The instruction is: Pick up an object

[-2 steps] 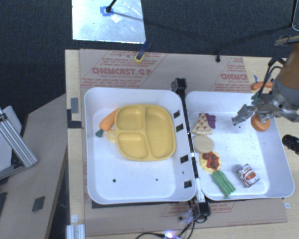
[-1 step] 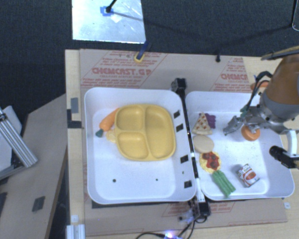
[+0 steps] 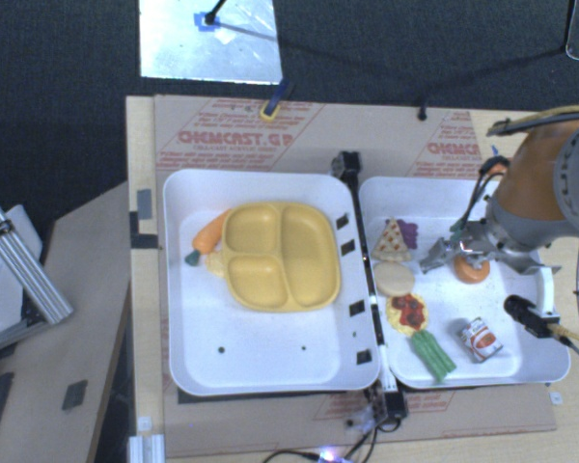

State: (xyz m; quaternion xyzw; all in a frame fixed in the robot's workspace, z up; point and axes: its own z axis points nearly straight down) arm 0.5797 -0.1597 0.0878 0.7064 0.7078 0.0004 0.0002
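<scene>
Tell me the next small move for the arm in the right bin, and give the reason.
Probably a short drop straight down onto the orange round toy. The gripper sits right over it in the right bin, apparently not yet holding it, and the toy lies apart from the can and the pizza slice.

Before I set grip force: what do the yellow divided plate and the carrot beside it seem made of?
Yellow divided plate: looks like moulded plastic, with a smooth, slightly glossy, uniform colour. Carrot: probably toy plastic or rubber, with flat orange and a matte look; hardness cannot be judged.
</scene>
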